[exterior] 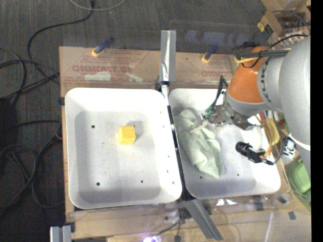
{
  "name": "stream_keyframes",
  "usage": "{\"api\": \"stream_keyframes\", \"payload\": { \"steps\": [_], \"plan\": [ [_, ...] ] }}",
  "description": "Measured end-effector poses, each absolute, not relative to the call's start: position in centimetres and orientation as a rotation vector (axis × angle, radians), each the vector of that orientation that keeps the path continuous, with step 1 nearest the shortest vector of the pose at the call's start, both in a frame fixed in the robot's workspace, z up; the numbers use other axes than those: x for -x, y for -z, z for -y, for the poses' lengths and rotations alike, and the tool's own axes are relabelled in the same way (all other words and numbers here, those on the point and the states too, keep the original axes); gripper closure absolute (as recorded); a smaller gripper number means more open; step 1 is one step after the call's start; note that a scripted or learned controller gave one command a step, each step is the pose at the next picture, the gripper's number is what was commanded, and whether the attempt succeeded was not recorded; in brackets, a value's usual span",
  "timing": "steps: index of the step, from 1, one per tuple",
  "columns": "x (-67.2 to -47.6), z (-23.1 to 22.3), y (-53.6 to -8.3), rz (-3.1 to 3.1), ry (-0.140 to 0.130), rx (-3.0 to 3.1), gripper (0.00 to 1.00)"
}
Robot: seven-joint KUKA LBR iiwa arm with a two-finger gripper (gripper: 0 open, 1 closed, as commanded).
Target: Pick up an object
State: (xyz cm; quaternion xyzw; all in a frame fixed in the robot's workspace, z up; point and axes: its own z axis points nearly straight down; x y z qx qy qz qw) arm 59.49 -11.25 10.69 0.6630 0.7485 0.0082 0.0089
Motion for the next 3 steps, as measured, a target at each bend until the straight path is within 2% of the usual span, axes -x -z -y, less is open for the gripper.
{"api": "stream_keyframes", "payload": {
  "steps": [1, 2, 3],
  "plan": [
    [-60.1, 10.6, -9.8, -2.558, -0.011, -1.776, 0.00],
    [-56.5, 11.0, -9.8, -2.561, -0.020, -1.770, 0.00],
    [-61.7, 11.3, -9.6, -2.527, -0.018, -1.835, 0.00]
  ]
}}
